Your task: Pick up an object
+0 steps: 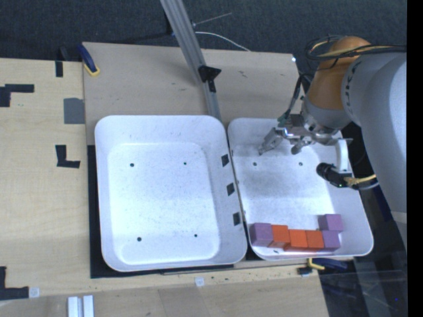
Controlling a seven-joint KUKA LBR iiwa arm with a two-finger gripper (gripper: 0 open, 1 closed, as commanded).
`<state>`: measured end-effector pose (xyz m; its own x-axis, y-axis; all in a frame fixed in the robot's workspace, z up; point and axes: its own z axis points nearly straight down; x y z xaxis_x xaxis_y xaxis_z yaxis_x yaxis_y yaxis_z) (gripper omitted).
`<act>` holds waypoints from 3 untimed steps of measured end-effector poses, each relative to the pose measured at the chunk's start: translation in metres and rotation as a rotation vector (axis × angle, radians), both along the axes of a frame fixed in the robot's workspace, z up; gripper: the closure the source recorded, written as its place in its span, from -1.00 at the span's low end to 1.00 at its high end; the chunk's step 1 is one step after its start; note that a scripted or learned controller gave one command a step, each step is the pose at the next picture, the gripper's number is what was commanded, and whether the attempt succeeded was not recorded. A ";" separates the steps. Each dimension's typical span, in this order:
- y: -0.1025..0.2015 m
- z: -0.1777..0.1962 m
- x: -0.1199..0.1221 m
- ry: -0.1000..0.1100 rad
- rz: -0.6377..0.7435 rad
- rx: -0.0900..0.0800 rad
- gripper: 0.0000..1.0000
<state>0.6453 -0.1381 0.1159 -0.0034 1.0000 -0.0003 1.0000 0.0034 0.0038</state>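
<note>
Several blocks lie along the near wall of the right bin (291, 183): a purple block (262, 233) at the left, orange blocks (297, 238) in the middle, and purple blocks (331, 230) at the right end. My gripper (280, 143) hangs over the far part of that bin, well apart from the blocks. Its two fingers are spread wide with nothing between them.
The left bin (162, 190) stands beside the right one, with black clips on the shared rim. A slanted metal rail (188, 41) crosses the bench behind the bins. The grey arm with its orange band (337, 65) fills the upper right.
</note>
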 end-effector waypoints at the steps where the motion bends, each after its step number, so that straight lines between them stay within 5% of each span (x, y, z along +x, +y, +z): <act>1: 0.009 -0.016 -0.011 0.006 -0.003 -0.001 -1.00; 3: -0.004 -0.024 -0.005 0.006 -0.003 -0.001 -1.00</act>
